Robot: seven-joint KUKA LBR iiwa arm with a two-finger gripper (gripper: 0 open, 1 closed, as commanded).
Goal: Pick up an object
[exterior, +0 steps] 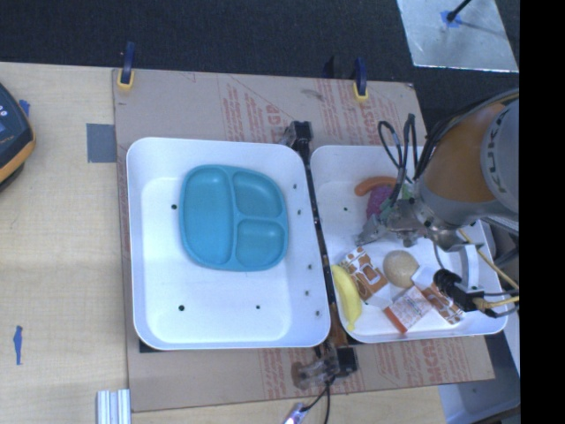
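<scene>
The gripper (375,230) hangs low over the right bin (340,170); whether it grips anything, I cannot tell. The banana (348,295), egg (400,268) and snack packet (365,270) lie crowded, so it may nudge one aside.

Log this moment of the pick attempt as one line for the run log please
arm: over right bin | gripper: low among items, grasp unconfirmed | nearby: purple item, orange item, egg-like ball, banana | left bin: blue divided plate

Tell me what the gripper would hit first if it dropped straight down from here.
Probably the purple object or the bare floor of the right bin beside it; the gripper hangs over that spot. Depth is hard to judge in this slanted view.
</scene>
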